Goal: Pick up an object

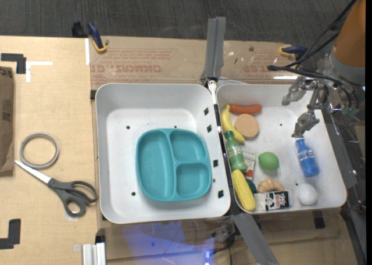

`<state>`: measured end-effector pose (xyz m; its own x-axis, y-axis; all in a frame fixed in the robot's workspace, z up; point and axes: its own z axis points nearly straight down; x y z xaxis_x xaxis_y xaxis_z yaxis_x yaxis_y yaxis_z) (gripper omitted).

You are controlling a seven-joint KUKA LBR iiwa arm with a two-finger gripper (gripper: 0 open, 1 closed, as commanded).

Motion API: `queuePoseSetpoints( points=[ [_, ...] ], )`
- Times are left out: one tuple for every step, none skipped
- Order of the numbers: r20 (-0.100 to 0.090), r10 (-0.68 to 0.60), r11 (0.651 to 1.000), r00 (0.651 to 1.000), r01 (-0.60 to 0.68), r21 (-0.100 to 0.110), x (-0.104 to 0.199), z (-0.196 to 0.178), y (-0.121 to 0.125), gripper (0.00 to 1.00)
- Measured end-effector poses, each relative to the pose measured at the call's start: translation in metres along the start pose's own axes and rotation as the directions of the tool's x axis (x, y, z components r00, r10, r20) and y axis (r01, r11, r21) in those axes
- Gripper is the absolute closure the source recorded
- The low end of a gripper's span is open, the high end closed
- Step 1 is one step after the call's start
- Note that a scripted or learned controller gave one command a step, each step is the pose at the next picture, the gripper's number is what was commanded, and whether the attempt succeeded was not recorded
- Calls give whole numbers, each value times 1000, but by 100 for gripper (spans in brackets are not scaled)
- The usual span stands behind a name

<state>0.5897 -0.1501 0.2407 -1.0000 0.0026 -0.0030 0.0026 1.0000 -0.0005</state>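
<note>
Bins come first: we count two, side by side on the bench, the left bin (110, 142) and the right bin (279, 92). The left one holds a single thing, a teal divided plate (173, 165) with three compartments, lying flat near the middle.

In the right bin we count ten objects. Along its left wall, from far to near, lie one banana (227, 124), one green bottle (235, 151) and one corn cob (243, 189). One red sausage (245, 108) sits at the far end, with one round tan cookie (247, 126) just beside it. One small packet (249, 161) lies between the green bottle and one green lime (268, 161). Nearer the front are one croissant (271, 186), one small dark carton (277, 200) and one white egg (307, 194).

One blue bottle (306, 158) (white cap pointing to the far side) lies near the right wall, which brings the count to eleven.

The gripper (303, 107) hangs over the far right part of the right bin, above the blue bottle and apart from it. Its fingers (304, 123) look spread, with nothing between them.

Outside the bins we see one pair of scissors (61, 188) and one roll of tape (39, 149) on the bench at left.
</note>
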Motion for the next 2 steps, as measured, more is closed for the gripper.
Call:
queuePoseSetpoints(
  points=[
    [-1,-84,997,997,84,-1,-19,136,-68,0],
    [0,-98,995,995,98,0,38,148,-72,0]
  ],
)
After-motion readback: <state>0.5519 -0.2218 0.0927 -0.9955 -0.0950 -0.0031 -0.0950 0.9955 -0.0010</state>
